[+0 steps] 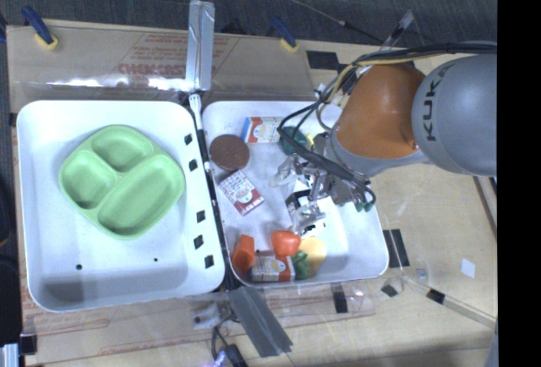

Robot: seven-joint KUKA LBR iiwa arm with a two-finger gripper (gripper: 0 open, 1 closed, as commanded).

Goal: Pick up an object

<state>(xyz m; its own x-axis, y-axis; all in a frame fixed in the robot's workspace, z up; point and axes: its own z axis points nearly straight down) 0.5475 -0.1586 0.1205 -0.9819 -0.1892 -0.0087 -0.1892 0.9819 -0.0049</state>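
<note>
Camera view: "KUKA" reads on the grey arm (pixel 448 116); carton labels illegible.

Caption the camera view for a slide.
Gripper over the right bin above toy food; green plate in the left bin.

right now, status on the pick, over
Gripper low in right white bin, nothing seen held. Small red tomato-like item just below it. Red-and-white carton, round brown disc alongside. Green divided plate in left bin.

"KU" on grey arm (pixel 456 116)
</note>
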